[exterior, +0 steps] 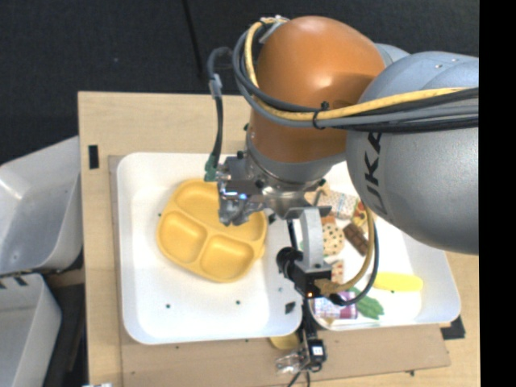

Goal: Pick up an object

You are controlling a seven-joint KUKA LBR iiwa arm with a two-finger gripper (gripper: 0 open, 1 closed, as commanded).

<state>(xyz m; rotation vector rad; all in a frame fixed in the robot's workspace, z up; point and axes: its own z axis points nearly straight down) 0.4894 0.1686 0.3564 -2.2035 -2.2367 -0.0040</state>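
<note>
The scene is brightly and evenly lit from above. A broad soft glare patch sits on the orange band (310,63) of the arm, and a paler sheen runs across the grey arm housing (427,135). The white bin (145,297) is close to blown out — its floor shows almost no texture. Shadows are short and soft: a faint one lies under the yellow divided tray (211,230). The background beyond the wooden bench (105,119) falls off to near black. Focus is fair on the bin floor, while the nearer arm parts look slightly soft, with mild graininess throughout.
</note>
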